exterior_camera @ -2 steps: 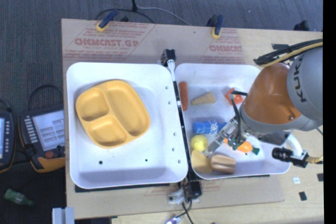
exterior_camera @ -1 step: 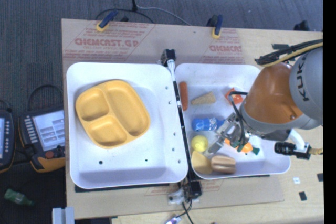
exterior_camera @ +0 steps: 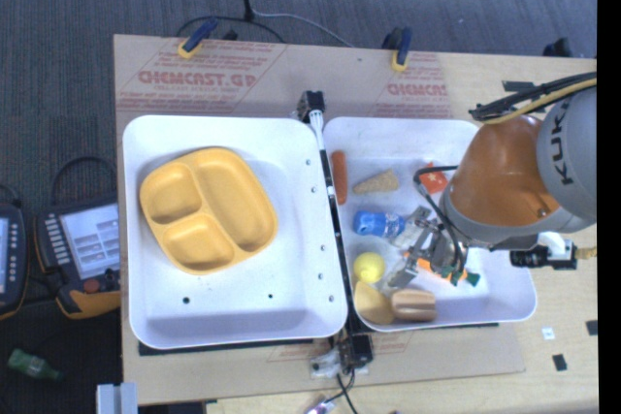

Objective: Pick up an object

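Observation:
My gripper [exterior_camera: 415, 252] hangs low in the right bin [exterior_camera: 505, 307], just right of a yellow ball [exterior_camera: 368, 268] and a blue bottle-like toy [exterior_camera: 375, 225]. Below it lies a tan bread-like piece [exterior_camera: 413, 305] on a pale yellow piece [exterior_camera: 370, 304]. An orange carrot-like stick [exterior_camera: 339, 176] lies along the bin's left wall, and a beige wedge [exterior_camera: 376, 181] sits beside it. A red-orange item [exterior_camera: 433, 178] peeks out by the arm. A small orange and green item [exterior_camera: 462, 276] lies by the fingers. Nothing clearly shows between the fingers.
The left bin [exterior_camera: 155, 315] holds a yellow divided plate [exterior_camera: 206, 207]. The arm's orange band [exterior_camera: 500, 179] covers the right half of the right bin. Clamps [exterior_camera: 400, 51] and a black cable sit at the board's far edge.

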Action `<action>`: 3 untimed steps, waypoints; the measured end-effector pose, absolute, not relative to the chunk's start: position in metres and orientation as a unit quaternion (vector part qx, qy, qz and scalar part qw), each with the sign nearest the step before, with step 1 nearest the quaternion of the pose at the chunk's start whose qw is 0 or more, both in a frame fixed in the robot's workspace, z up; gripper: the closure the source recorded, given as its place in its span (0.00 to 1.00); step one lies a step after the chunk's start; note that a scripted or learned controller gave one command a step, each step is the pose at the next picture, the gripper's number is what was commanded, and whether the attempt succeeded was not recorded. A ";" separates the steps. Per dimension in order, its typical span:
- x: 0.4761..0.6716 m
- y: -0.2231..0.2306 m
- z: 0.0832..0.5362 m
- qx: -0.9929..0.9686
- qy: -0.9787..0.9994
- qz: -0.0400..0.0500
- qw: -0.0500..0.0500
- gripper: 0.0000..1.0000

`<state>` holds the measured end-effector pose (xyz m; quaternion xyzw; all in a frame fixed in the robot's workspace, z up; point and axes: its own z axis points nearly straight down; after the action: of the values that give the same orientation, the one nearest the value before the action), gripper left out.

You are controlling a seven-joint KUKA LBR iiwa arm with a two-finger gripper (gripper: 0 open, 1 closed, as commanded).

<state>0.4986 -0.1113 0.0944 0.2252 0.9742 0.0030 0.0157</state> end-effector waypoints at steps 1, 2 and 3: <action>0.519 -0.101 0.094 0.181 0.983 -0.004 0.006 0.00; 0.496 -0.096 0.095 0.026 0.999 -0.001 0.020 0.00; 0.584 -0.025 0.186 0.026 1.000 0.001 0.004 0.00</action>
<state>0.5837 -0.0252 0.1861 0.0256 0.9997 0.0006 0.0036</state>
